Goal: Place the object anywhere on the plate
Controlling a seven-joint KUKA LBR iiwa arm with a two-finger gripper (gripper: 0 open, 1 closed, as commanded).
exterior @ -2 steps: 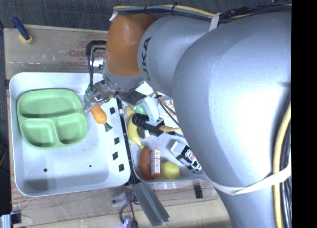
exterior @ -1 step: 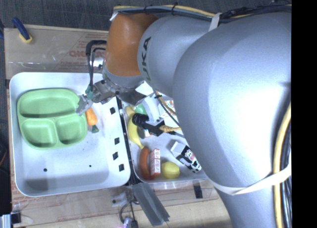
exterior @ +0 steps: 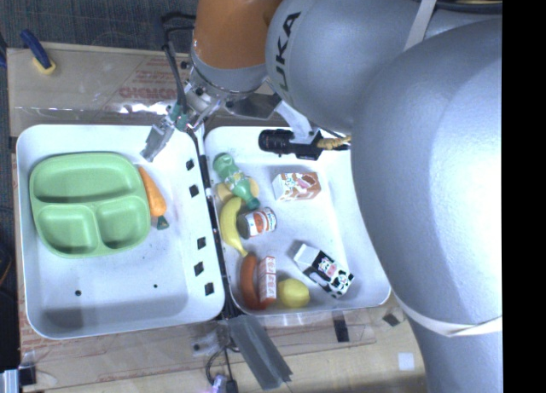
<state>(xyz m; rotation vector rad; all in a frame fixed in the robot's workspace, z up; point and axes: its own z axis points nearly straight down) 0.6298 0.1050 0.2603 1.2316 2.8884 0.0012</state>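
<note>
One green plate with one carrot beside it; end effector above, finger state unclear.

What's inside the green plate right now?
The green plate has nothing in its compartments. The carrot lies against its right rim, outside it. Nothing covers the plate.

Bench: wooden top, clear sheet with faint red lettering across the far part.
Left bin: white, shallow, directly on the bench, touching its neighbour along a shared edge.
Right bin: white, shallow, beside the left one.
Blue-and-yellow object: small, at the far left corner.
Grey bracket: at the near edge, below the seam between bins.
</note>
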